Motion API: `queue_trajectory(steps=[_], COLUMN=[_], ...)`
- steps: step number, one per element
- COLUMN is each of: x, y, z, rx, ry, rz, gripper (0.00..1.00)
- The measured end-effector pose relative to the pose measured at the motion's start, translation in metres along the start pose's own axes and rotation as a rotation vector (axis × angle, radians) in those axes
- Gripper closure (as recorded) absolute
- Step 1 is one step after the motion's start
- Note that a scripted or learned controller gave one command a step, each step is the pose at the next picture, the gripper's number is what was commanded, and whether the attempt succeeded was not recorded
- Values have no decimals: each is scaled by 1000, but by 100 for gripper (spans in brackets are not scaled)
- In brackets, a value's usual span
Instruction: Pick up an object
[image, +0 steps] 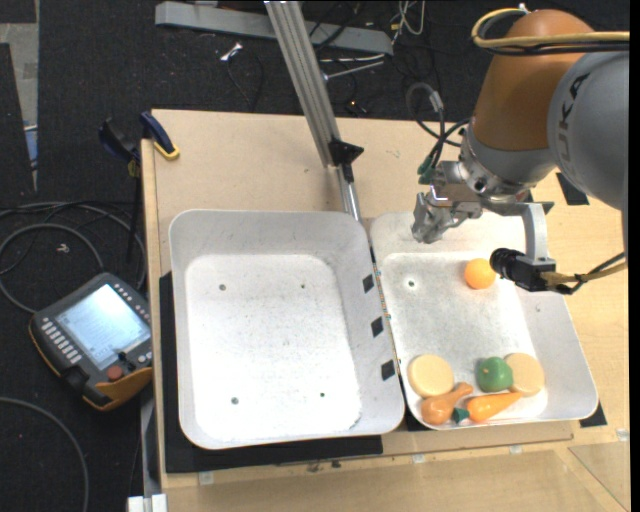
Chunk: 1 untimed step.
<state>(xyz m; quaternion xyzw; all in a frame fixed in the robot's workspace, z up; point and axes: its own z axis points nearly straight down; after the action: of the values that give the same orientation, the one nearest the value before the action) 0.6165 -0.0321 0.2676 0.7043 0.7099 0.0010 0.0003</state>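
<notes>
My gripper (430, 226) hangs over the back left corner of the right bin (450, 320), above its rim, with nothing visible between its fingers. An orange ball (479, 274) lies in the bin a little to the right of and nearer than the gripper. Along the bin's front edge lie two pale round discs (431, 375) (525, 372), a green apple-like fruit (492, 374), an orange carrot (492, 404) and an orange gourd-shaped piece (445, 403).
The left bin (265, 320) sits beside the right one, with black clips (378, 325) along the shared edge. A slanted metal pole (315, 95) crosses the back of the bench. A teach pendant (95, 340) lies on the floor at the left.
</notes>
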Motion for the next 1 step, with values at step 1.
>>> queue_trajectory(steps=[1], x=[63], y=[9], z=[13], rx=[2], ry=[1], rz=[-1], gripper=[100])
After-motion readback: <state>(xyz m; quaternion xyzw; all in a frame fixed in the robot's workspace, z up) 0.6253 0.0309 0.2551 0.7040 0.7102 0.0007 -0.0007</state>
